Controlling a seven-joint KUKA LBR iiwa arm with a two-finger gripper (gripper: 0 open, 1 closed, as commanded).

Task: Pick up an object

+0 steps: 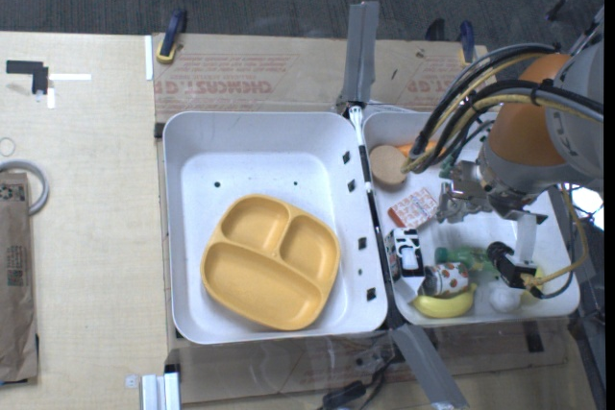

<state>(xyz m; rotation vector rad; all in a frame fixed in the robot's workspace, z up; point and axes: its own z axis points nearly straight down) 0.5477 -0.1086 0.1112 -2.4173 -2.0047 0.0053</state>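
Surface (86, 206): pale, bearing two white bins side by side.

Left bin (192, 134): one yellow plate (272, 261) with three compartments, lying flat towards the near side, well apart from the far wall.

Right bin (380, 125): several small things, any of them open to picking.
- Tan round lump (389, 165), far left corner, beside the dividing wall.
- Orange piece (420, 149), just right of the lump, partly under the cables.
- Red-and-white packet (415, 206), middle left, lying flat.
- Black-and-white item (408, 254), near the packet, against the left wall.
- Green item (463, 256), right of the black-and-white item.
- Brown-and-white round item (447, 278), just on the near side of the green item.
- Banana (444, 304), at the near wall, touching the round item.
- White ball (504, 298), near right corner.

Arm (528, 134): grey with an orange band, reaching in from the right above the right bin.

Gripper (458, 204): above the middle of the right bin, just right of the packet and on the far side of the green item. Whether it is open or closed cannot be told, and nothing is seen held in it.
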